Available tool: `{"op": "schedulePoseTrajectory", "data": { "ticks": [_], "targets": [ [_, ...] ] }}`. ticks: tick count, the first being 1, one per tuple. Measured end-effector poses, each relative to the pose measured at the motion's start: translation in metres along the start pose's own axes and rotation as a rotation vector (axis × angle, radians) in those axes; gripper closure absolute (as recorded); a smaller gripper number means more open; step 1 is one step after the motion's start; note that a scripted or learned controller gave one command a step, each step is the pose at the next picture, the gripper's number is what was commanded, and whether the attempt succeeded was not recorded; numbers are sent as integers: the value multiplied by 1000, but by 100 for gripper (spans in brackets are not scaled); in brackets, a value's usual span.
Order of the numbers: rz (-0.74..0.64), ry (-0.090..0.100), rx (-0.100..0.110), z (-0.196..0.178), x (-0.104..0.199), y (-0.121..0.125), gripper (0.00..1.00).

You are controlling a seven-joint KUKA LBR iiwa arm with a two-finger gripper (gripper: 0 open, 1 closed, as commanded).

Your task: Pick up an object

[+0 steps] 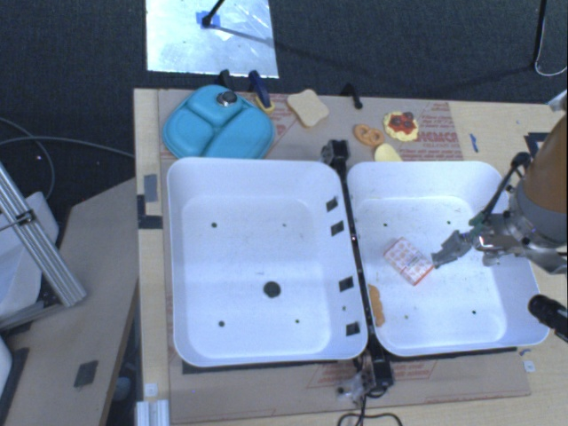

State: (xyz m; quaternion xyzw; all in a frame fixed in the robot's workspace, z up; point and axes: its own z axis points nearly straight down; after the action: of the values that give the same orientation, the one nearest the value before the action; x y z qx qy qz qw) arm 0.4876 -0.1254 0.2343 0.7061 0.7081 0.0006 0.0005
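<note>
Two shallow white bins are seen side by side on a cardboard-covered bench (417, 382). The left bin (191, 185) fills the centre-left of the frame; a small dark round object (272, 288) lies on its floor, below the middle. The right bin (497, 327) sits at the centre-right, and a row of small black clips (340, 229) is seen along the seam between the two.

In the right bin, left of its centre, a small flat packet with a pink-and-white checked pattern (408, 261) is seen lying tilted on the floor. A small orange-brown item (375, 304) is found at the bin's left wall, below the packet.

The arm (541, 198) enters from the right edge of the frame, and the gripper (442, 256) is placed low in the right bin, its tip just beside the right edge of the checked packet. Whether contact is made cannot be told. The state of the fingers cannot be told either, since the tip appears as one dark-grey shape. Nothing is seen held between them.

Above the bins, along the upper part of the bench, a blue divided plate (217, 124), a toy bread slice (308, 107), a pretzel-shaped toy (367, 134), a small toy pizza (401, 125) and a pale yellow piece (387, 153) are laid out. A shiny sheet (209, 25) lies on the dark floor at the upper left.
</note>
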Motion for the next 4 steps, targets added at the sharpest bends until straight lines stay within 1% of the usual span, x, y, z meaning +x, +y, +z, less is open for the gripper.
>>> {"op": "schedulePoseTrajectory", "data": {
  "ticks": [1, 2, 3, 4],
  "targets": [
    [-8, 2, 0, 52, 111, 38, 0],
    [3, -3, -6, 110, -7, 79, 0],
    [-6, 0, -8, 150, 38, 159, 0],
    [-3, -2, -10, 137, 36, 157, 100]
  ]
}}
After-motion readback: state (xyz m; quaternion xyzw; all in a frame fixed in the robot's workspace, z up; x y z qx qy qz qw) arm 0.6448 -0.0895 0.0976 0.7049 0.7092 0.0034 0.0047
